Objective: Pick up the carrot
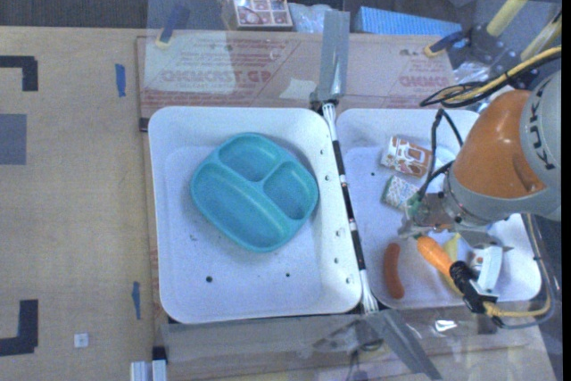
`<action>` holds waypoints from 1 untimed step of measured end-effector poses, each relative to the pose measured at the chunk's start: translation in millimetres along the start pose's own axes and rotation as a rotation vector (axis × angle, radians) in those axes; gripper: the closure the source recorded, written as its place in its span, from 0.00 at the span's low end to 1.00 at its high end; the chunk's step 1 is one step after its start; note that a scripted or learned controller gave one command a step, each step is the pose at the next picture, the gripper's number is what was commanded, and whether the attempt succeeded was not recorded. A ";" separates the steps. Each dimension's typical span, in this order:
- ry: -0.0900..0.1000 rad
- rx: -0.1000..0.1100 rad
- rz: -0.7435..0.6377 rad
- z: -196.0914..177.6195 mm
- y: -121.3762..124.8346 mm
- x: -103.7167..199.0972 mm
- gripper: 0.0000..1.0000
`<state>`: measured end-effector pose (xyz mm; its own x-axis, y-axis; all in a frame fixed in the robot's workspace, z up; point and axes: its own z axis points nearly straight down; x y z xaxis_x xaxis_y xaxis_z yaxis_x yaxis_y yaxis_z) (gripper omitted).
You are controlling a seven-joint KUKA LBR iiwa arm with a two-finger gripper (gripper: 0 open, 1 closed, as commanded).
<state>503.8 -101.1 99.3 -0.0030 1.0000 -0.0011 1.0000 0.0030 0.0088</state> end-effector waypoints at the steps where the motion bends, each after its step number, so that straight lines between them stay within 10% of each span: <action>1: 0.000 0.009 0.159 -85.3 -10.5 57.5 1.00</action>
